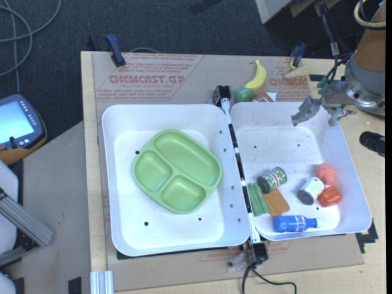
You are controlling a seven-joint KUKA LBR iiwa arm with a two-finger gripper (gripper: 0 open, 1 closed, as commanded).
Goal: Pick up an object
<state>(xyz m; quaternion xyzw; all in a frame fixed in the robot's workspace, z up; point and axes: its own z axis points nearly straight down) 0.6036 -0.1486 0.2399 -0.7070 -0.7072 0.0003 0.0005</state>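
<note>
the gripper (318, 111) hangs over the far right corner of the right bin (346, 158), near its back wall. its two grey fingers (302, 115) stand apart, so the claw is wide, and nothing is between them. above the gripper the grey wrist and the orange band of the arm (369, 60) come in from the right side.

the things to pick up lie all in the near part of the right bin, well apart from the gripper. a small green can (272, 178) lies on its side near the middle of the bin. just beside it, toward the near wall, is a flat brown piece (277, 202), and left of that a dark green long thing (256, 198) lies along the left wall of the bin. a blue bottle (293, 224) with white cap lies on its side close to the near wall. more to the right is a white roll (310, 190), an orange-red thing (330, 196) that touches it, and a pink-orange thing (326, 173) just behind them.

the left bin (119, 164) holds a light green tray (177, 171) with three compartments, turned at a slant.

behind the bins, on the brown board (153, 75), a yellow banana (257, 76) lies just beside a small green round fruit (243, 94). two blue clamps (114, 49) hold the board at its far edge. at the left edge of the view is a device with a lit screen (17, 122).
</note>
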